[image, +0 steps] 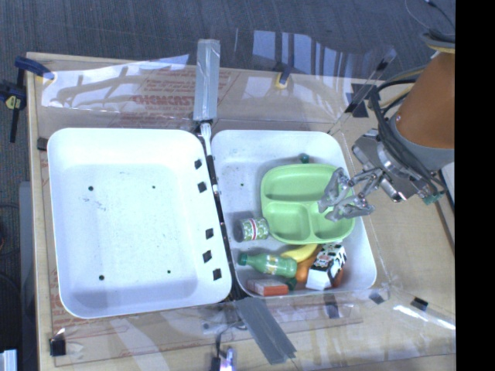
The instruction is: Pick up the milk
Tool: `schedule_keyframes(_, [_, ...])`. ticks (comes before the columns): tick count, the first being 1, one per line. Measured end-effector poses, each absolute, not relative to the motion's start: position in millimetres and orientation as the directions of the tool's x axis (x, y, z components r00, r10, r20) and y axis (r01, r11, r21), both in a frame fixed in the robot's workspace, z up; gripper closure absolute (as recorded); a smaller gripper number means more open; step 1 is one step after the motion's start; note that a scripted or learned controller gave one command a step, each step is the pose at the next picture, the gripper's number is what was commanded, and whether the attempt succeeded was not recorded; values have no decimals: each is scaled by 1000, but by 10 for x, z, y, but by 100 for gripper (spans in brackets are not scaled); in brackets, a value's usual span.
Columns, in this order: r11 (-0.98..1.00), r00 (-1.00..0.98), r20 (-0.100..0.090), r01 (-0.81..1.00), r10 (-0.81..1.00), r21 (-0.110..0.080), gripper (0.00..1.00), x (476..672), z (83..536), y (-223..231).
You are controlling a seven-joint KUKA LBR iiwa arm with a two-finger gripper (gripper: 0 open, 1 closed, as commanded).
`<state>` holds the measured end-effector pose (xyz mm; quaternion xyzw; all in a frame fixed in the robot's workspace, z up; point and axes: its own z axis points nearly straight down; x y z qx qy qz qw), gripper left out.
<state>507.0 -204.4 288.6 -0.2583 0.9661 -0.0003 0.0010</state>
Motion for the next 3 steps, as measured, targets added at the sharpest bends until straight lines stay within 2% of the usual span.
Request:
schedule_keyframes(1, [866,-866,-2,-500,-500,-2,0,5071,2889,-2044])
schedule_keyframes(2, [777,-777,-1,-630,-630,-5,0,4911,4261,-2104])
schedule_keyframes(3, [776,-776,-1,-631,-631,-7,100,4920,4371,-2104])
